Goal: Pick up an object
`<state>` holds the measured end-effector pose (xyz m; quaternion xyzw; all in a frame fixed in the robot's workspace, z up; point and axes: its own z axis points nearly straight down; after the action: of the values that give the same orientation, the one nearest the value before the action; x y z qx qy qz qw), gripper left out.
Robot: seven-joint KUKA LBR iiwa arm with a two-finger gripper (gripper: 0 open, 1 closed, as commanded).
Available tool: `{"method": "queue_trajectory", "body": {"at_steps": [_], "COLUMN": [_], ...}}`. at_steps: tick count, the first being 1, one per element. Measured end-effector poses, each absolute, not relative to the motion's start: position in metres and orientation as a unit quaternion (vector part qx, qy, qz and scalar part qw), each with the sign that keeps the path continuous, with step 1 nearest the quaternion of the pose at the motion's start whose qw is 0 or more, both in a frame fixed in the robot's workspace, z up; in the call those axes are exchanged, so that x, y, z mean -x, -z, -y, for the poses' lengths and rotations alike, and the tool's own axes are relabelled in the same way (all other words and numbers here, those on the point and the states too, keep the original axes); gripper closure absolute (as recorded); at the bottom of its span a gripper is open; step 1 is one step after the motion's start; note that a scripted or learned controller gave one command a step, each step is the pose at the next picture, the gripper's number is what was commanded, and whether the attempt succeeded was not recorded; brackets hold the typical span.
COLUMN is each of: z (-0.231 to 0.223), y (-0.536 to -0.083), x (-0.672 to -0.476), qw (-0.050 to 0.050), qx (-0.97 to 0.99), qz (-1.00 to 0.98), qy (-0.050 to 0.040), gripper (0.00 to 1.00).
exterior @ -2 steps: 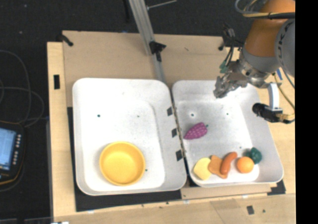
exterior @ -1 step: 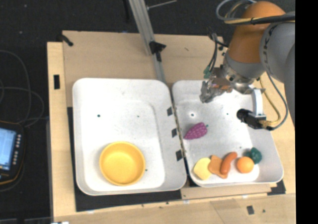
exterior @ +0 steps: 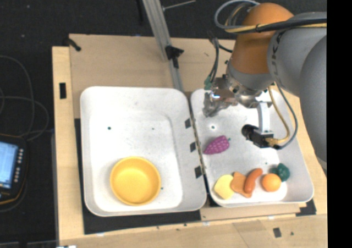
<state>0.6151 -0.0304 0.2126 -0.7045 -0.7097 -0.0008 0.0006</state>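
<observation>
Purple grape bunch [exterior: 217, 145] on its side, mid right bin [exterior: 294, 156], untouched.

Robotics lab, bench [exterior: 126, 60] with white bins [exterior: 132, 104], teach pendant [exterior: 8, 167], cables

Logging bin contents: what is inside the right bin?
The right bin holds a purple grape bunch, and along its near edge a yellow piece, orange pieces, an orange and something dark green. The arm covers its far end.
</observation>
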Motion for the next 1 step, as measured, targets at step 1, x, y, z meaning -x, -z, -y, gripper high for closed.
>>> {"method": "queue_trajectory", "body": {"at_steps": [1], "z": [-0.02], "y": [-0.2318], "x": [-0.5934], "qw": [0.001], "qx": [0.704], "qz": [0.71], "qy": [0.0013], "gripper": [1.0]}}
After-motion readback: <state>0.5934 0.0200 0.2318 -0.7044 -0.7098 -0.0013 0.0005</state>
